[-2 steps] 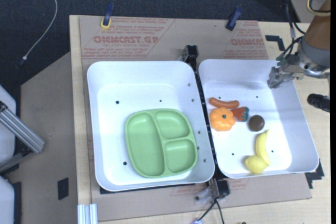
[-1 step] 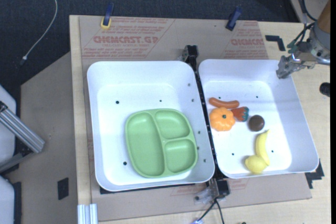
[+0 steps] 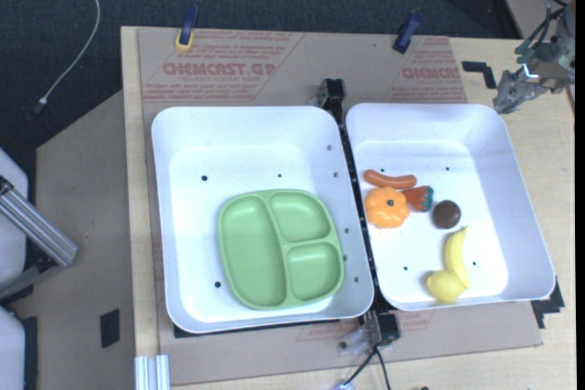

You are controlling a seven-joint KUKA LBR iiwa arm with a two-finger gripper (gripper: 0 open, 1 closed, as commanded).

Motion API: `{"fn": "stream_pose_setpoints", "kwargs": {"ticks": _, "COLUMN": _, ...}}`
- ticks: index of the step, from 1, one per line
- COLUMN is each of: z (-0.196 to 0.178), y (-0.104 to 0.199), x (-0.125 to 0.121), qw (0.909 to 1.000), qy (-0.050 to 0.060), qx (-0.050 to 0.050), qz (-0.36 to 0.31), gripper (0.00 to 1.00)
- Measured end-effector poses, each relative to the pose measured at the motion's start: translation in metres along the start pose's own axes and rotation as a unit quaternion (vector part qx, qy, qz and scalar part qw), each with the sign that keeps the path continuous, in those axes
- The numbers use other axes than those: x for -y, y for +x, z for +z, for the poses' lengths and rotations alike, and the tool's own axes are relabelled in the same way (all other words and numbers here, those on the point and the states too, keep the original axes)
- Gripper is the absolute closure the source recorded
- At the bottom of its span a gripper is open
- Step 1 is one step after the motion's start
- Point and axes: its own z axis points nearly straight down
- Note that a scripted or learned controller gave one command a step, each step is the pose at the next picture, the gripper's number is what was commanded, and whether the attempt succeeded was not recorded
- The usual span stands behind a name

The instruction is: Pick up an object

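From your overhead view, the gripper (image 3: 512,92) sits at the far right edge, above the right bin's (image 3: 512,155) back corner; you cannot tell how it is set. In that bin lie a sausage (image 3: 389,180), an orange pumpkin (image 3: 387,208), a brown ball (image 3: 446,214), a banana (image 3: 457,257) and a lemon (image 3: 445,286). The left bin (image 3: 183,151) holds a green divided plate (image 3: 279,247).

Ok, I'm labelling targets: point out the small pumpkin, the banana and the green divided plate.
small pumpkin (image 3: 387,208), camera view, middle of its orange body.
banana (image 3: 457,258), camera view, mid-length.
green divided plate (image 3: 251,251), camera view, large left compartment.
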Motion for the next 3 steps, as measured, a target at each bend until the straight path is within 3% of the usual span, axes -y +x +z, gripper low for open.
{"fn": "stream_pose_setpoints", "kwargs": {"ticks": 1, "z": -0.002, "y": 0.053, "x": 0.008, "qw": 1.0, "qy": 0.005, "qx": -0.003, "qz": -0.002, "gripper": 1.0}}
{"fn": "stream_pose_setpoints", "kwargs": {"ticks": 3, "z": 0.002, "y": 0.153, "x": 0.012, "qw": 1.0, "qy": 0.005, "qx": -0.003, "qz": -0.002, "gripper": 1.0}}
